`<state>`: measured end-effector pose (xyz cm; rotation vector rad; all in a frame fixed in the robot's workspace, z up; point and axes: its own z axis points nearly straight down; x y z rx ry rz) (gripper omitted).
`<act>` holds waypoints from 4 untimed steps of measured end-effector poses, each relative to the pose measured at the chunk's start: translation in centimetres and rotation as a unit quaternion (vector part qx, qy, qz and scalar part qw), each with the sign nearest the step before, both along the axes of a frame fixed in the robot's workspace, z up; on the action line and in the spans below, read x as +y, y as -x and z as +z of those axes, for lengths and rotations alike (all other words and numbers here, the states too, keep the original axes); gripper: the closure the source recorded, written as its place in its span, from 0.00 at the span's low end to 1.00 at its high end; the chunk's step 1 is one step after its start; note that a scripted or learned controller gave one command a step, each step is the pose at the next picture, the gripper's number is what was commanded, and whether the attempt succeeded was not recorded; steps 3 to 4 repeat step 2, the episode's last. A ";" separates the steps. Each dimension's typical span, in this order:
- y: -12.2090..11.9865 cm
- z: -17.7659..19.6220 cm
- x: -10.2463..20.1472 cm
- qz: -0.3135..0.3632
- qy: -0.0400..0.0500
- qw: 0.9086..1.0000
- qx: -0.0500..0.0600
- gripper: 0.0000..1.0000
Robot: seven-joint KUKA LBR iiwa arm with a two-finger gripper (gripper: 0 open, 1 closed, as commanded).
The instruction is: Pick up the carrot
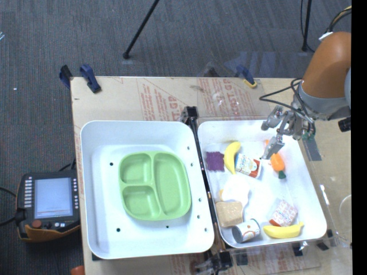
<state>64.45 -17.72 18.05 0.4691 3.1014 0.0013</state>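
The end effector [279,135] hung over the far right part of the right bin [319,206], its dark fingers angled down and to the left, and whether it was released or clenched could not be told from this slanted overhead view. The carrot [277,162], a small orange piece with a green end on its near side, lay on the bin floor just near of the fingertips, apparently free of them; the pose read as a descent lined up for a grasp rather than a lift already made. Just left of the carrot sat a small carton with a red and green label [249,166], close enough that a wide approach from that side might nudge it. Further left lay a banana [231,156] curved along a purple square piece [215,161]. Toward the near end of the bin were a slice of bread [229,212], a white cup with a red mark tipped on its side [248,231], a second banana [282,231] and a small patterned packet [284,213], all well apart from the carrot. The bin's right wall stood near the carrot, leaving less room on that side. The left bin [97,148] held a green divided plate [155,185]. Both bins rested on a cardboard-covered surface [143,96], with a teach pendant [50,202] on the floor to the left.
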 end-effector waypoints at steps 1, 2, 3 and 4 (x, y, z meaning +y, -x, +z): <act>2.6 -9.6 -3.5 -0.036 -0.001 0.999 0.005 0.00; 2.1 -8.1 -3.3 -0.032 0.000 0.999 -0.001 1.00; 2.1 -8.1 -3.3 -0.032 0.000 0.999 -0.001 1.00; 2.1 -8.1 -3.3 -0.032 0.000 0.999 -0.001 1.00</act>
